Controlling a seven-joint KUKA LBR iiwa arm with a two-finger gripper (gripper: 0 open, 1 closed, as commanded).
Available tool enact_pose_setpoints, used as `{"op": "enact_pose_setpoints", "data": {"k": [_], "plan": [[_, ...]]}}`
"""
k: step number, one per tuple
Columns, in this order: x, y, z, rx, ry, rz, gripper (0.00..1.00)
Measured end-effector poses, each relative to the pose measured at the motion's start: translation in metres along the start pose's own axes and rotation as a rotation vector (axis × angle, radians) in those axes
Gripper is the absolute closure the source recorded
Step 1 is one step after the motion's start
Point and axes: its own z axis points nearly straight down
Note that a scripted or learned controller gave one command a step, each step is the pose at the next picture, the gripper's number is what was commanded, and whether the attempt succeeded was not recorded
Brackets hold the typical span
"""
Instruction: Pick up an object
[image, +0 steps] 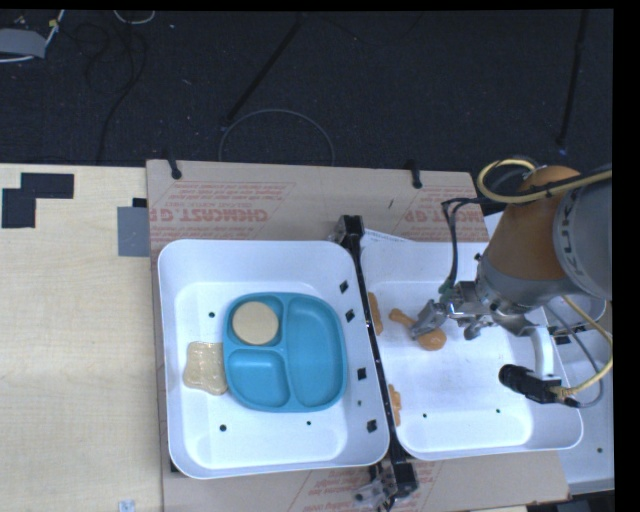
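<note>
One fixed cam above bench (80, 300) — slanted down, both bins.

Right bin (470, 440): front floor open for passage. Left bin (190, 440): blue tray (300, 380) occupies centre; a margin of floor stays open along its walls.

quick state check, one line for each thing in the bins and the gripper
blue tray: flat in left bin, divided
round tan piece: lying in the tray's upper left compartment
pale flat piece: on left bin floor, against the tray's left edge
orange piece: on right bin floor, by the gripper
gripper: low over right bin
</note>
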Motion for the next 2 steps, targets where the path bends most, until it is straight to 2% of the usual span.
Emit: {"op": "enact_pose_setpoints", "data": {"k": [1, 2], "plan": [[0.001, 0.000, 0.034, -0.006, -0.001, 0.001, 0.00], [0.000, 0.000, 0.023, -0.006, -0.002, 0.006, 1.00]]}}
